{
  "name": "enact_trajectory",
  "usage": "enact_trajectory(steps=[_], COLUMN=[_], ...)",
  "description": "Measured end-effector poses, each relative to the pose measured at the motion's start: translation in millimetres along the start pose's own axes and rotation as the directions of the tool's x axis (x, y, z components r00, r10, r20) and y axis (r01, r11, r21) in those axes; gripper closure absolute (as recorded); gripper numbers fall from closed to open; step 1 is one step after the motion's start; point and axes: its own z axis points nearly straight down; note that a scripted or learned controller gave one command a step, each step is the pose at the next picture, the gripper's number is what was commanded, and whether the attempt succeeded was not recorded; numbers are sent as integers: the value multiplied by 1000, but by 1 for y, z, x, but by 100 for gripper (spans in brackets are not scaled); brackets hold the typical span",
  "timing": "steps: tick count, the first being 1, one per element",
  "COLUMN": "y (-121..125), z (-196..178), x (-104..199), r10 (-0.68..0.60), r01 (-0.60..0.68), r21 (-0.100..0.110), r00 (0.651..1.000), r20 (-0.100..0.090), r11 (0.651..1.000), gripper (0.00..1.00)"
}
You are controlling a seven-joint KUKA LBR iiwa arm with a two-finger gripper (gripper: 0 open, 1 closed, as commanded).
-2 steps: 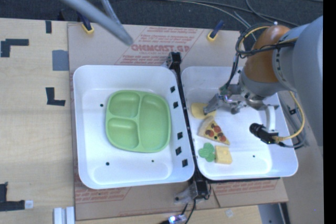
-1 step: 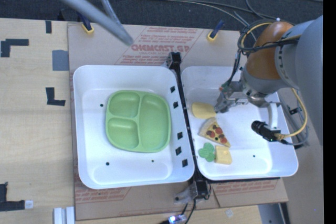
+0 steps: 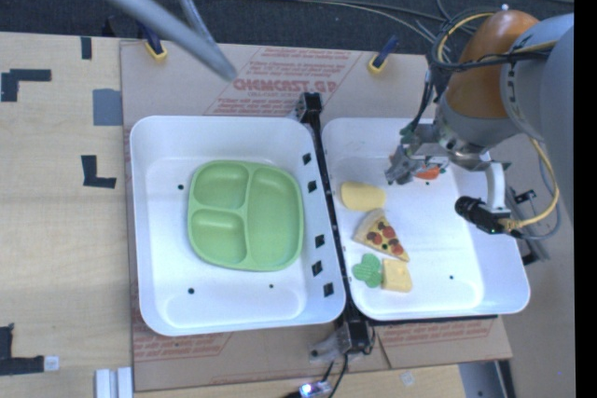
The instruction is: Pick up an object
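- A small red-orange object sits in the right bin, toward its 1 o'clock corner, directly under the hand.
- The hand's dark fingers point down at it; whether they are spread or closed on it cannot be told.
- At 8 o'clock from the hand lies a yellow block; farther toward 7 o'clock a pizza slice, a green piece and a cheese wedge.
- The left bin holds a green divided plate.
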Motion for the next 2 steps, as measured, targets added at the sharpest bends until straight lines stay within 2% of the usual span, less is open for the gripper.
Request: enact_trajectory(steps=[1,2], y=[-6,4], z=[-46,-105], x=[-3,-6], r10=[1,1], r01=[-1,-1], r21=[0,-3], r00=[1000,1000], r20=[1,2], r11=[1000,1000], gripper=[100,100])
